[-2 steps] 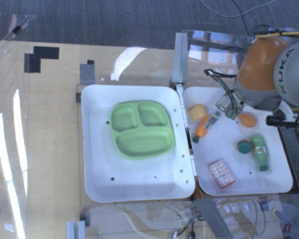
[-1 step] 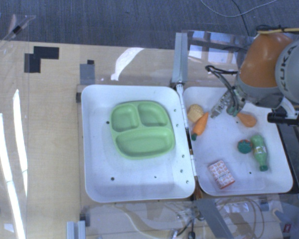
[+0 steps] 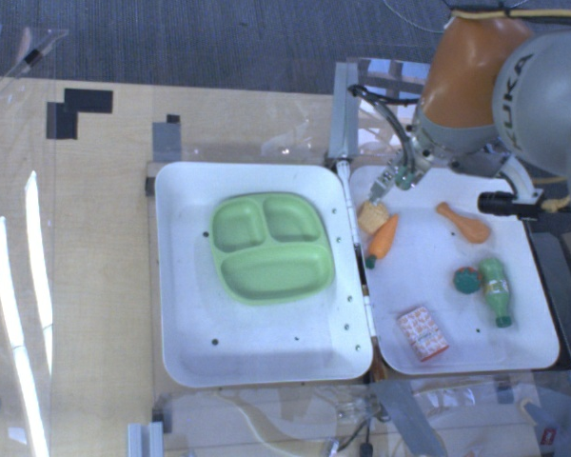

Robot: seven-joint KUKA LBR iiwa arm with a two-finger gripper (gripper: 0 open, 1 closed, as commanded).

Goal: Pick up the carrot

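The carrot (image 3: 382,239), orange with a green stub at its lower end, lies tilted at the left side of the right bin (image 3: 528,350), close to the divider. A beige bread-like piece (image 3: 372,217) touches its upper end. My gripper (image 3: 390,185) hovers just above and behind these two, at the bin's back left corner. Its two fingers stand apart with nothing between them, so it is open. The lower fingertip (image 3: 377,191) is close to the beige piece.
The right bin also holds a tan drumstick-shaped toy (image 3: 462,223), a green bottle (image 3: 496,291) beside a teal round item (image 3: 468,280), and a red-and-white box (image 3: 423,333). A green divided plate (image 3: 271,247) sits in the left bin (image 3: 176,341).
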